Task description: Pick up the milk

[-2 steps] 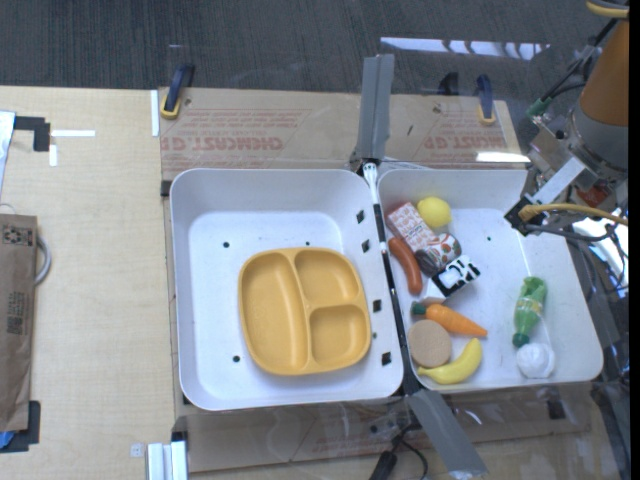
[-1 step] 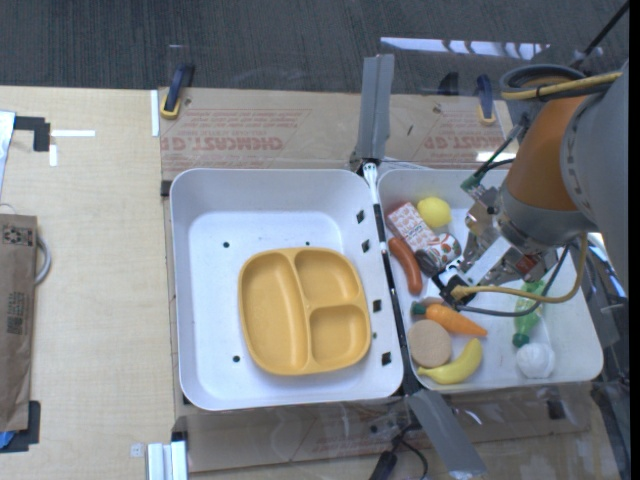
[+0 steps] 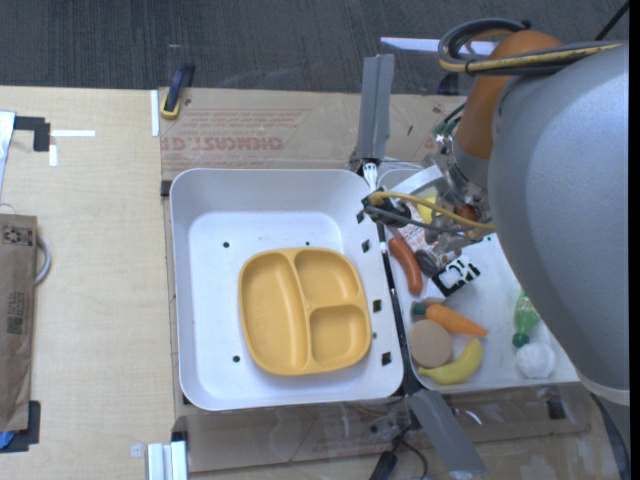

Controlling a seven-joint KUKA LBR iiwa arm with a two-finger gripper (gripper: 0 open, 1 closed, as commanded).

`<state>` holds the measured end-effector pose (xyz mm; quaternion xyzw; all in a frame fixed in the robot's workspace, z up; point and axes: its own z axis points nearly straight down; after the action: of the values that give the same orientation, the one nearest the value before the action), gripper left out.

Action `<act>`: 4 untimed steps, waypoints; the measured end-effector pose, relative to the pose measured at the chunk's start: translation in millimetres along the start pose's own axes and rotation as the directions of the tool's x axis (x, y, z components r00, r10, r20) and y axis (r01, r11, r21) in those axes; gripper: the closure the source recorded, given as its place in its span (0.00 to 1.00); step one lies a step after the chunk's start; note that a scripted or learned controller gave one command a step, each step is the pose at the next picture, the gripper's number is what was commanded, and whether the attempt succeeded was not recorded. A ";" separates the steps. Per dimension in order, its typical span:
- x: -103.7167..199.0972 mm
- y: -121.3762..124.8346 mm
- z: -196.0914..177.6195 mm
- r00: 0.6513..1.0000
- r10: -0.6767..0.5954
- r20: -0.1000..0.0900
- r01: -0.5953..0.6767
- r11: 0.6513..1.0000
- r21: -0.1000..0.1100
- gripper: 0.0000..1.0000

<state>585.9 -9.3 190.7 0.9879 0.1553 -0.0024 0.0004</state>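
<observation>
Nearest, in the right bin (image 3: 487, 381), lie the toy foods: a bent yellow banana (image 3: 455, 365), smooth and shiny, touching a flat round tan slice (image 3: 431, 343) that looks like bread or a cookie. Just behind them is an orange carrot (image 3: 455, 318) with a green top, pointed at one end. Off to the right are a small white ball (image 3: 535, 360) and a green bottle (image 3: 525, 315), partly under the big grey arm (image 3: 570, 198). Beside them, the left bin (image 3: 200, 268) is white, smooth plastic with round corners. It holds a yellow plate (image 3: 303, 308) split into three parts, with a dull, matte look. A bit farther back in the right bin is the milk (image 3: 458, 275), a small boxy carton with black and white patches. It seems to sit on the bin floor, near the long red sausage (image 3: 405, 263). The gripper (image 3: 447, 230) hangs just above and behind the milk, mixed in with a thin yellow cable (image 3: 430, 213). I cannot tell if it is open or shut, because the dark parts blur together. I think the job is only begun: the gripper is at the right spot, but the milk does not look lifted or held yet. The grab and the lift are both left to do. The carton has flat sides, so it should be easy to pinch. Farthest back is the orange band (image 3: 490, 88) on the arm, and flat brown cardboard (image 3: 250, 128) behind the bins.
</observation>
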 end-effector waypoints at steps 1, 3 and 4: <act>30.4 18.4 -56.3 0.994 0.113 -0.003 -0.113 0.994 0.000 1.00; 32.2 -40.4 -43.6 0.997 0.078 0.001 -0.078 0.997 0.000 1.00; 49.1 -12.6 -238.4 0.993 0.114 -0.002 -0.114 0.993 -0.001 1.00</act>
<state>629.9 18.1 428.9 0.9951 0.0984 -0.0011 0.0008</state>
